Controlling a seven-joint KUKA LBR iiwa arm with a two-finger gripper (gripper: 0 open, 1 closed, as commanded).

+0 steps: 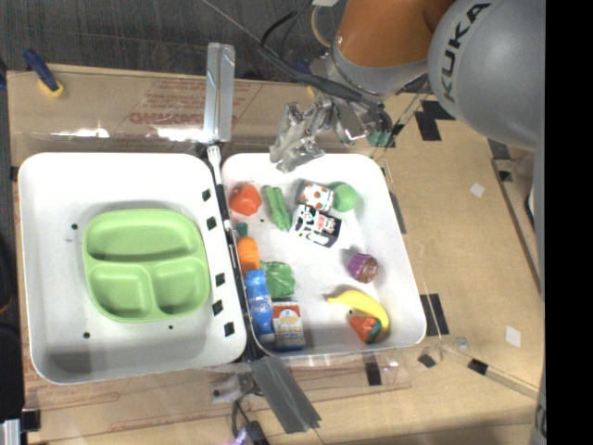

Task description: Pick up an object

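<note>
While the arm (pixel 435 35) leans in from the right, its end effector (pixel 298 142) hangs over the far rim of the right bin (pixel 400 276), above the bin's upper left corner. The metal fingers look spread somewhat apart, with nothing between them, though glare makes the tips hard to read.

Below it the right bin is crowded. An orange ball (pixel 245 199) sits nearest the end effector, with a green pod (pixel 276 207) just beside it. A black-and-white carton (pixel 316 213) lies near the middle, touching a green ball (pixel 345 197) at its right. Along the left wall run an orange piece (pixel 246 251), a blue bottle (pixel 258 302) and a small box (pixel 287 326), with a green leafy lump (pixel 278 276) beside them. A purple item (pixel 362 267) sits alone toward the right, and a banana (pixel 357 301) lies near the front right corner, touching a red and green thing (pixel 368 326) I cannot identify.

The left bin (pixel 46 202) holds a green divided tray (pixel 145 264). A metal bar (pixel 220 95) lies on the cardboard-covered surface (pixel 463 248) behind the bins. Cables (pixel 287 31) trail behind the arm, whose upper part is cut off by the frame.
</note>
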